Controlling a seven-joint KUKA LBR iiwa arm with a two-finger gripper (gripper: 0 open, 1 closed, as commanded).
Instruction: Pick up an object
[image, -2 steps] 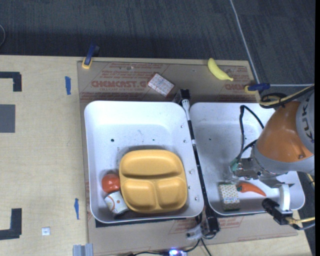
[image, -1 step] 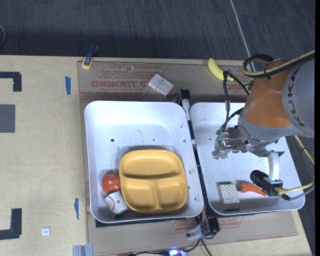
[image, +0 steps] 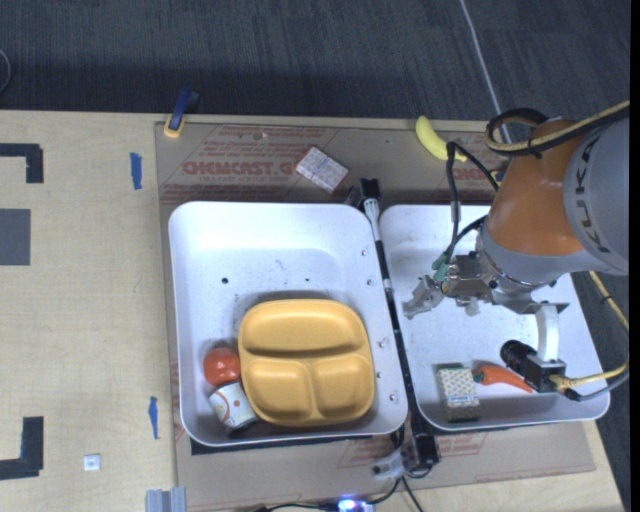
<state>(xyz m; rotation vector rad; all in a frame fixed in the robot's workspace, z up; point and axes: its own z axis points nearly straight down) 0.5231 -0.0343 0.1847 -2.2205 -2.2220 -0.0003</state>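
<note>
Beyond my bench, toward twelve o'clock, I see a dark grey carpeted floor (image: 300, 50) with a thin pale line (image: 480, 55) running slantwise across it. The bench top (image: 80, 330) is light wood, evenly lit. At nine o'clock it bears black tape marks (image: 22, 163) and a grey square patch (image: 14, 236), with short blue tape strips (image: 135, 170) nearer the middle. A brown cardboard sheet (image: 240, 160) printed in red letters lies at the centre, a blue clamp (image: 180, 108) at its eleven o'clock corner.
</note>
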